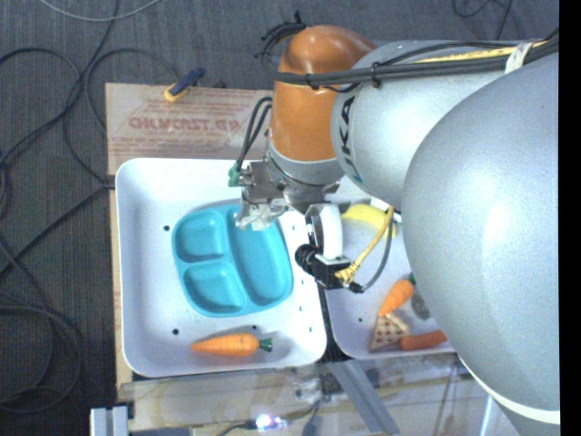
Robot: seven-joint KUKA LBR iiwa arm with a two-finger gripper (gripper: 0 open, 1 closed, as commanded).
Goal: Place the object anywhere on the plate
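A blue plate [231,262] with three compartments lies in the left white bin [136,271]. An orange toy carrot [225,343] with a green stem lies on the bin floor just in front of the plate, apart from it. My gripper [252,214] hangs over the plate's far right corner, below the orange wrist band [304,107]. I see nothing that is clearly held in it. The arm's grey body covers most of the right side of the view.
The right bin [349,334] holds a yellow banana [363,216], a small carrot [397,295], a pizza slice [388,332] and a reddish piece [422,340]. A cardboard sheet [172,134] lies behind the left bin. Cables run over the floor.
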